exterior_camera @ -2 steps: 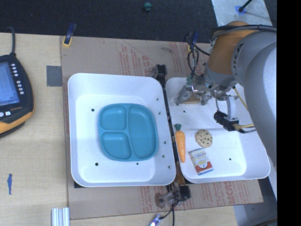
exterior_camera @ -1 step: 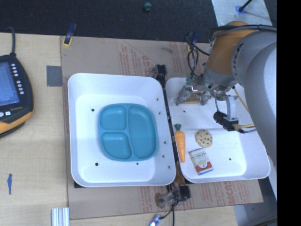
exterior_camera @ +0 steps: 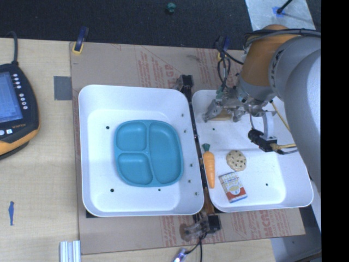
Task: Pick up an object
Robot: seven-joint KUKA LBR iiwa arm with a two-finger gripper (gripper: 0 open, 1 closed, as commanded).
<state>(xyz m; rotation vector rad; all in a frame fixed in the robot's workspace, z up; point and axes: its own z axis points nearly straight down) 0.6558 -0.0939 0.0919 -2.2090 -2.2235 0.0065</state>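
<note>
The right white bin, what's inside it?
The right white bin holds an orange toy carrot, a round cookie and a small carton. The grey arm covers its far corner.

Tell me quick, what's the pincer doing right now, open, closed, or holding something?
Pincer: cannot be told; it sits at the far end of the right bin, away from the carrot.

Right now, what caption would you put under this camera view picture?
Robot arm's pincer hovers at the right bin's far end, with carrot, cookie and small carton waiting nearer.
</note>
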